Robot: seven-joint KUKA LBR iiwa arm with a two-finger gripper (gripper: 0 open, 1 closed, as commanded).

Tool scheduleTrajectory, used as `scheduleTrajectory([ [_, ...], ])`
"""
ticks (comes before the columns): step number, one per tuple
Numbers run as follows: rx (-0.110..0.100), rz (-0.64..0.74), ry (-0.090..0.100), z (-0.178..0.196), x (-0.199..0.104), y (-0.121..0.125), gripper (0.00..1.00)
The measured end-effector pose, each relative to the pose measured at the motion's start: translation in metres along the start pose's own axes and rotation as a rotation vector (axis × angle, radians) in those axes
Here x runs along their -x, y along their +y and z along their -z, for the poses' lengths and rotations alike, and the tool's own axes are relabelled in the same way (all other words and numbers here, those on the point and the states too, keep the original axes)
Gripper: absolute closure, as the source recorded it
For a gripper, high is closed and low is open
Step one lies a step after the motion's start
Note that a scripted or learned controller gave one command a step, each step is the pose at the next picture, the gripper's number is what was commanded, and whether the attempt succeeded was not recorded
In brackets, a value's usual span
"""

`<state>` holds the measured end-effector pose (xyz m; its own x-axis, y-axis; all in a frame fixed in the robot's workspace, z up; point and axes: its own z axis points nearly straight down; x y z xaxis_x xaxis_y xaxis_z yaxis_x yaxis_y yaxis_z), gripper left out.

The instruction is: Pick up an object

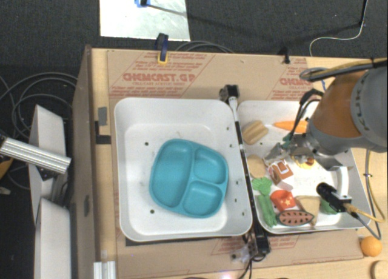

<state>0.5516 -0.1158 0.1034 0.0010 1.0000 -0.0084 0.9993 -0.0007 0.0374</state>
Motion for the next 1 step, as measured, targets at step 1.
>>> scheduleTrajectory([
  [1,0.001,-0.001,0.0,0.0,-0.0002,-0.0004,0.0],
])
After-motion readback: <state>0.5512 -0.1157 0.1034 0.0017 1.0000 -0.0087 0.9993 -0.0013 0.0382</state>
